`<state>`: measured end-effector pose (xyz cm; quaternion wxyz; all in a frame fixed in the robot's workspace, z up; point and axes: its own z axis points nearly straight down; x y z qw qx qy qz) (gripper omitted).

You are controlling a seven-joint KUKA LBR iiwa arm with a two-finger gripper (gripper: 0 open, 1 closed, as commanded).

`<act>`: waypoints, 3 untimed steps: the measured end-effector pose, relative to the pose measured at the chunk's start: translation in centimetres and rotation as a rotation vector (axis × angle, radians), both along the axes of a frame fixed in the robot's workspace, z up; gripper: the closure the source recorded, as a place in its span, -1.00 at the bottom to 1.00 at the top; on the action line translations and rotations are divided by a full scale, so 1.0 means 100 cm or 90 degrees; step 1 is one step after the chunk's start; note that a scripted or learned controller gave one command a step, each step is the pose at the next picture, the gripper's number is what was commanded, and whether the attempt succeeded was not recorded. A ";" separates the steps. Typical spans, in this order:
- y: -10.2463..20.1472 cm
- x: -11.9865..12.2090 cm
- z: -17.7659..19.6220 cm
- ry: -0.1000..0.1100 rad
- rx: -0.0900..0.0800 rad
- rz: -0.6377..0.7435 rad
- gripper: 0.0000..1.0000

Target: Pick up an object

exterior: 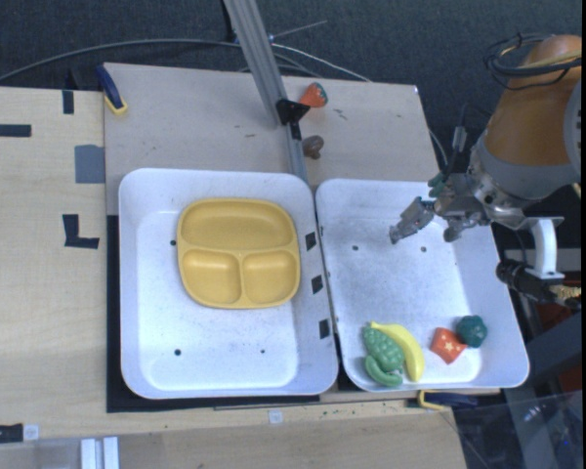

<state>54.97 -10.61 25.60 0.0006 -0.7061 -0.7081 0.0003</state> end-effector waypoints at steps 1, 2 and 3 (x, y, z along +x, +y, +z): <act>0.000 0.000 0.000 0.000 0.000 0.000 -1.00; 0.004 0.001 -0.064 0.005 0.000 -0.001 -1.00; 0.005 0.000 -0.129 0.005 0.000 -0.001 -1.00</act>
